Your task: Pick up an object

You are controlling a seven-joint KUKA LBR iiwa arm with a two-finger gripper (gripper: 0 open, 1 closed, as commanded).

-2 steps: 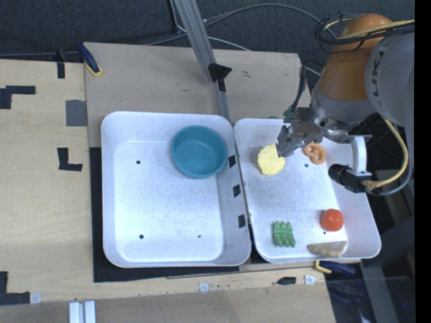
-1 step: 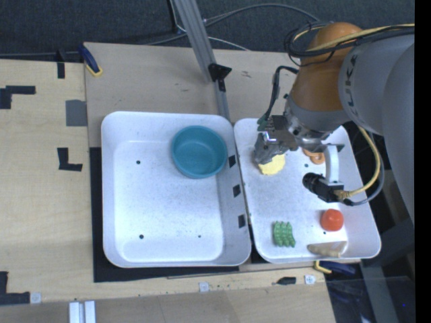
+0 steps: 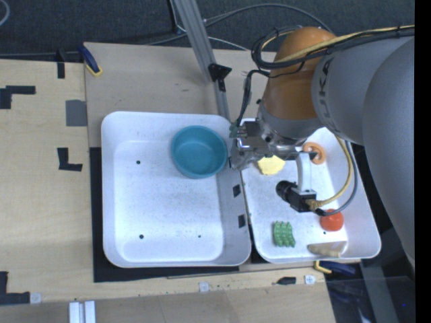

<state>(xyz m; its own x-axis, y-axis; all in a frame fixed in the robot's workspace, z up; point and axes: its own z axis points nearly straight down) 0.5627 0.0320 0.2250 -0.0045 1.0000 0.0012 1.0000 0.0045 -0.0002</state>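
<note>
- gripper low over right white bin, near its far-left corner; jaw state: cannot tell
- flat pale-yellow piece just beside the jaws, right-near side; nearest pick candidate, I judge
- round blue plastic bowl lies left, in left white bin

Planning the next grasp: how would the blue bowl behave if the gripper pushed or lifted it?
The blue bowl stands upright, open side up, in the left bin, so a push would probably slide it rather than roll it. It looks like thin plastic, so likely light and stiff. Its smooth rounded wall may slip; pinching the rim seems safer.
</note>
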